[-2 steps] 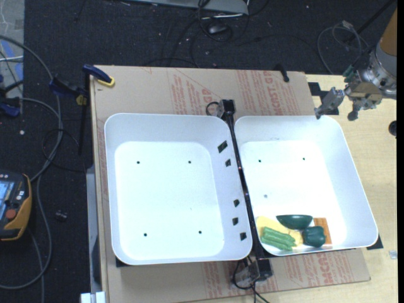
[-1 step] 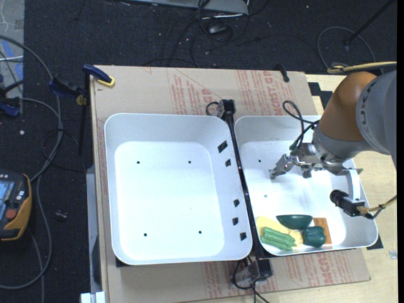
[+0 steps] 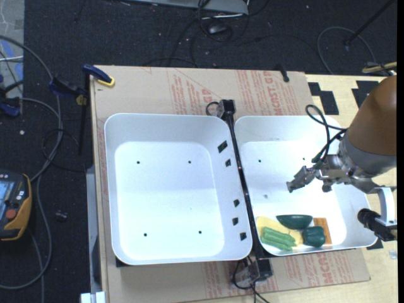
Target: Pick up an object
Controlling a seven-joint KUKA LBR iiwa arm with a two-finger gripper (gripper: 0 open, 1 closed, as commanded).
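In the camera view, the shallow white right bin (image 3: 278,134) holds at 6 o'clock a ridged green plastic piece (image 3: 278,238), long axis toward 4 o'clock, beside a dark green bowl-shaped object (image 3: 295,220) and a teal block (image 3: 314,236). The two-finger gripper (image 3: 298,182) hovers above them, its fingers' state not clear

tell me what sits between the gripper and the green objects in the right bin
Nothing does. In the camera view, the gripper hangs above bare white floor of the right bin, and that bare floor runs down to the green objects clustered at the near wall.

Cardboard-topped bench (image 3: 189,87) with two white bins, left (image 3: 120,188) and right (image 3: 278,128), side by side
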